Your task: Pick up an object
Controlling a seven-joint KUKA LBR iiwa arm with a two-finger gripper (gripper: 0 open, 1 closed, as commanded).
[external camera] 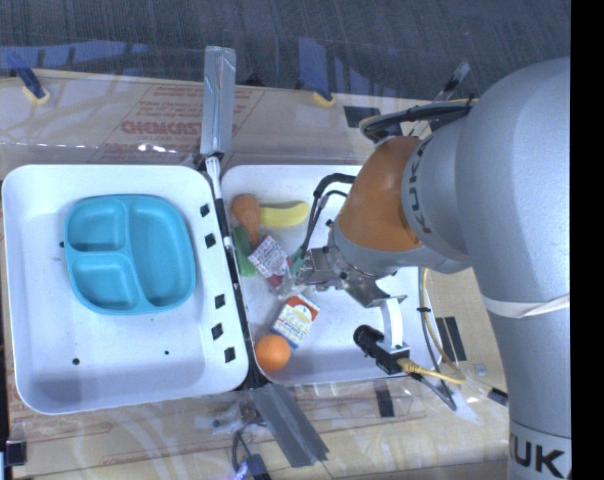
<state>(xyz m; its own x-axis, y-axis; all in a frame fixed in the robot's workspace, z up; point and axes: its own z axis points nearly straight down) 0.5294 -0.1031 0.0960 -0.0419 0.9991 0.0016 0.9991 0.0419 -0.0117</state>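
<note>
Small carton (294, 321) lies beside an orange (272, 353).

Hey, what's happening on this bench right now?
A grey KUKA arm reaches in from the right over the right bin, its gripper low among the items along the bin's left side. Close by lie a small packet, a banana, a small carton and an orange. Whether it has grasped anything cannot be told from here. The left bin holds a blue divided tray.
</note>
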